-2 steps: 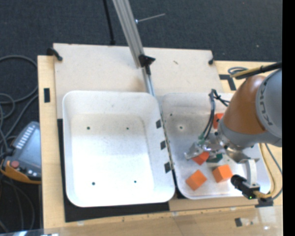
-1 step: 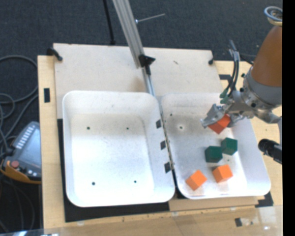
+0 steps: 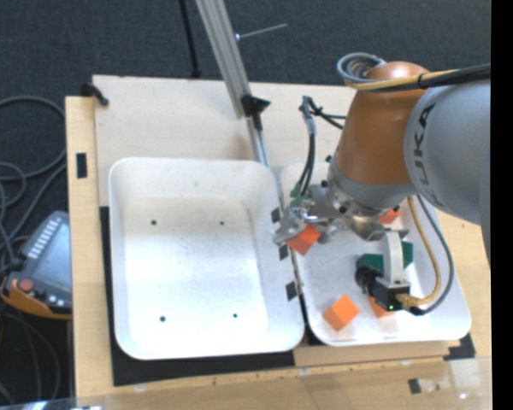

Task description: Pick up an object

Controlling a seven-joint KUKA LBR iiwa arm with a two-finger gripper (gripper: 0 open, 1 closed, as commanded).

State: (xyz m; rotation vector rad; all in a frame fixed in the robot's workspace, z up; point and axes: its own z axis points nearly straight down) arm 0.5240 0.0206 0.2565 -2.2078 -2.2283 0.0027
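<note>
Camera view, arm bent down over right bin point(image 3: 449, 319), gripper point(image 3: 301, 233) clamped on orange block point(image 3: 303, 242) near its left wall

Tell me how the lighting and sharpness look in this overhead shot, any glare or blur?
Camera view: even, soft lighting; the left bin reads bright white without blown-out glare; the arm's orange band shows a mild sheen; the arm shades the right bin; the orange block is slightly soft-edged.
</note>
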